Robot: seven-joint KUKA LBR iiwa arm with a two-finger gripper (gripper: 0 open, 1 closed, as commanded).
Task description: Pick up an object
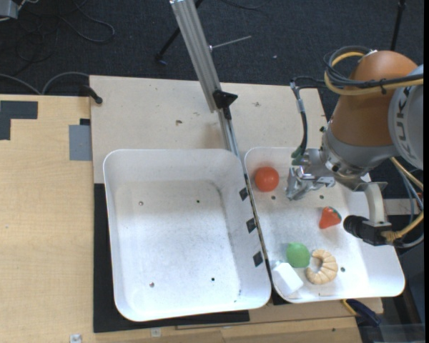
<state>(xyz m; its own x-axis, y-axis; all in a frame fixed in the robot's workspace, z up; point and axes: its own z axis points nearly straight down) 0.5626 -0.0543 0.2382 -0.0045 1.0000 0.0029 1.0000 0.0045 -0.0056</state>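
Two bins point(121, 191) (white), five small objects point(266, 179).

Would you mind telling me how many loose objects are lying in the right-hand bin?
5: orange ball far left, red piece mid-right, green ball, ridged tan piece and white block near. The arm may hide others.

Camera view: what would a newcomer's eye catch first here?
The big grey arm with its orange band reaching in from the right, its claw low over the right bin. Next, the bright things in that bin: an orange ball beside the claw, a red piece, a green ball.
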